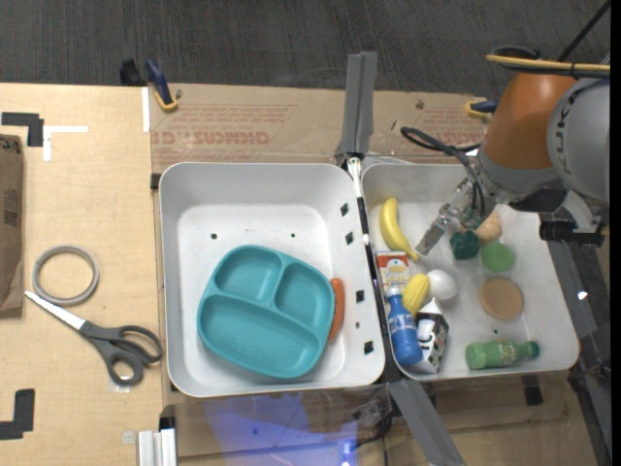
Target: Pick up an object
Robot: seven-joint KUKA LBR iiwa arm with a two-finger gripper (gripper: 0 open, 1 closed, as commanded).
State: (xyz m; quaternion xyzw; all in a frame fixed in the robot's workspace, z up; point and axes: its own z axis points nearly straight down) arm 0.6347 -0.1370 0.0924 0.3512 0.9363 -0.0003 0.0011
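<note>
the gripper [448,223] hangs low over the upper part of the right bin [563,304], its two thin fingers spread apart with nothing between them, so it is open and empty. the likeliest thing to take, by my reading, is the banana [391,227], lying just to the gripper's left on the bin floor, close to but apart from the nearer fingertip. it looks like a light toy, stiff and smooth, so it may slip; a hold across its narrow middle, at right angles to the curve, seems safest.

just to the gripper's right sit a dark green piece [466,247], a beige lump [489,227] and a round green thing [499,256], crowded together and partly under the wrist, which makes them awkward. nearer the camera from the gripper lie a white ball [441,283], a small yellow corn-like toy [416,291], a blue bottle [401,330], a tan disc [503,299] and a green bottle [499,354]. round ones will likely roll away from closing fingers.

the bin floor is white, flat and slick, with low walls, and the banana has free room on both sides. far to the gripper's left, the left bin [194,212] holds a teal divided plate [266,311]; beyond it, on the wooden bench [78,212], lie scissors [107,338] and a tape roll [65,274].
</note>
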